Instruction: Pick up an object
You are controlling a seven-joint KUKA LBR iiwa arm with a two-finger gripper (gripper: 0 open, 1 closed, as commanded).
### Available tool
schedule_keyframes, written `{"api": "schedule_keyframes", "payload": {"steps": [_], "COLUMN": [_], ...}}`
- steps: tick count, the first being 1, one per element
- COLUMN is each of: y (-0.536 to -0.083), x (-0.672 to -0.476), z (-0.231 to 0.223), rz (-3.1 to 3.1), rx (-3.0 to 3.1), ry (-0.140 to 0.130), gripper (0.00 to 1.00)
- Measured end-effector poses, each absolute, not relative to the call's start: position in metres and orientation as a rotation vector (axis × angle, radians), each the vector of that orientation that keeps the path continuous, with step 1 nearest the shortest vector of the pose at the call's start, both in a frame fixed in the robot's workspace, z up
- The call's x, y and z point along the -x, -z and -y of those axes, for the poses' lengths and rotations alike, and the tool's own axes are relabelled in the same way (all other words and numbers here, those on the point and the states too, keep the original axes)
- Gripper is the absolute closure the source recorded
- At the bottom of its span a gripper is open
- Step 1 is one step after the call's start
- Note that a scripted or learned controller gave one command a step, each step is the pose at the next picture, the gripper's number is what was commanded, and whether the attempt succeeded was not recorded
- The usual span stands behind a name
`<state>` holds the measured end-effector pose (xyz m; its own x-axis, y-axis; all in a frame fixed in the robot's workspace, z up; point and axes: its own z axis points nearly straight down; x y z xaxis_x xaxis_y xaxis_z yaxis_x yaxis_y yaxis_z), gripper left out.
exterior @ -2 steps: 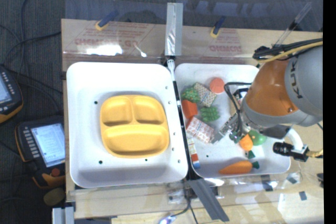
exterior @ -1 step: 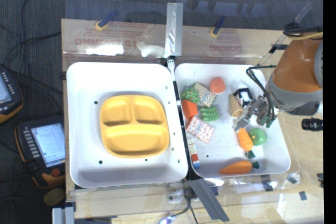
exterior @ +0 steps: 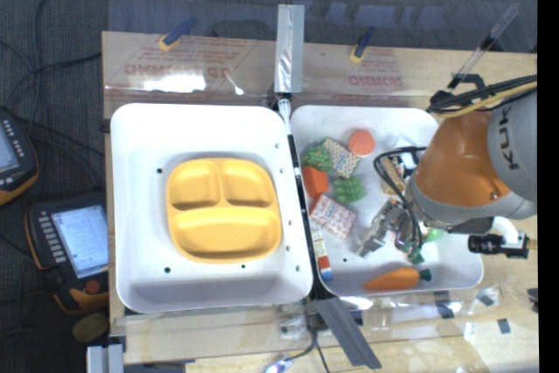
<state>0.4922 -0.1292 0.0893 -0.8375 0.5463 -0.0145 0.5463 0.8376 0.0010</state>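
Dark grey carpet surrounds a wooden bench bearing two white bins: the left bin [exterior: 131, 188] holds a yellow divided plate [exterior: 224, 208], the right bin [exterior: 454, 275] a scatter of toys. We see the gripper [exterior: 389, 233] low in the right bin; whether it is spread or closed, or grips anything, we cannot tell. Nearest it, at seven o'clock, lies the carrot [exterior: 393, 279], orange with a green stub, slim and tapered. We judge a good pick would centre over its thick middle, closing across its narrow width.

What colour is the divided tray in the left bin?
Yellow; the divided tray shows clearly in the camera view.
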Motion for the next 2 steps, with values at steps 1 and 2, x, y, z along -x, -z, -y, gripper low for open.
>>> {"api": "schedule_keyframes", "payload": {"steps": [1, 2], "y": [-0.089, -0.089], "x": [-0.492, -0.570], "z": [0.128, 0.097], "rz": [-2.999, -3.014], "rx": [-0.889, -0.837], "ry": [0.003, -0.001], "gripper": [0.00, 0.00]}}
